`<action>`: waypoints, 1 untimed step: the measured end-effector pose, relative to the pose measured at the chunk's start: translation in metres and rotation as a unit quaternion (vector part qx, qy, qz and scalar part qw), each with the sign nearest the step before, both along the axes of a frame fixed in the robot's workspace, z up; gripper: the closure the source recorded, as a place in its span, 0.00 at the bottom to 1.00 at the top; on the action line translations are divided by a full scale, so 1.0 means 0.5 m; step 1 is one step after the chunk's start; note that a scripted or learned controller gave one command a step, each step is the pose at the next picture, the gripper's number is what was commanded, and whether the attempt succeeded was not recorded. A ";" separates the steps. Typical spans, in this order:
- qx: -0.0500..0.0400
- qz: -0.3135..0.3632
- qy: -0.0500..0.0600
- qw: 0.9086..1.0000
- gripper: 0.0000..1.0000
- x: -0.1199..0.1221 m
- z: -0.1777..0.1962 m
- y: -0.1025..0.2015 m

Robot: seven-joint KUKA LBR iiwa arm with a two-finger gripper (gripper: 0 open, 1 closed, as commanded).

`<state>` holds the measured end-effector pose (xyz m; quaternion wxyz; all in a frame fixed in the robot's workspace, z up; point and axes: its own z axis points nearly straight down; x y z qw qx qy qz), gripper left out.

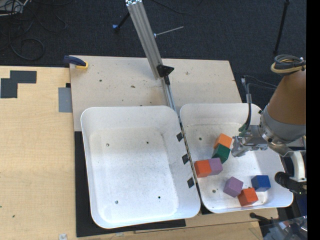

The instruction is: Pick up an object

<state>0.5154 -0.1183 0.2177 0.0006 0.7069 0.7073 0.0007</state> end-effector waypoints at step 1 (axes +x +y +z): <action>0.000 0.000 0.000 1.000 1.00 0.000 0.085 0.005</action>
